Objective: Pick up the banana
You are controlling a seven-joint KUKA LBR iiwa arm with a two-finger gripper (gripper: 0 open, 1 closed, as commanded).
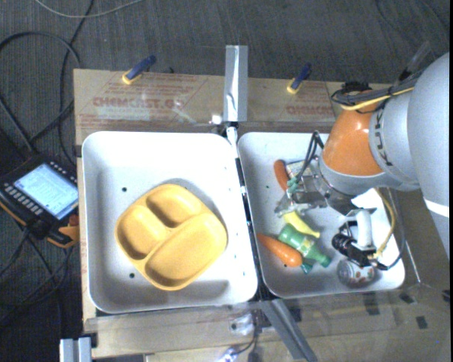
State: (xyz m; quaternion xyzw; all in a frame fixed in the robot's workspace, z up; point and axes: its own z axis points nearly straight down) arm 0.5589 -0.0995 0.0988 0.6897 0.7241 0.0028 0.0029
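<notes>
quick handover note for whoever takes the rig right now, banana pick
Gripper: down in the right bin, just above the pile of toy food; whether it is open or shut cannot be made out from here.
Banana: lying in the right bin directly under the gripper, against the green bottle.
Nearby: a carrot lower left of the bottle, a red-orange piece toward the bin's top.
Left bin: holds the yellow divided plate.
Done: arm is positioned over the banana.
Left: secure the grasp and lift; nothing shows it held yet.
</notes>
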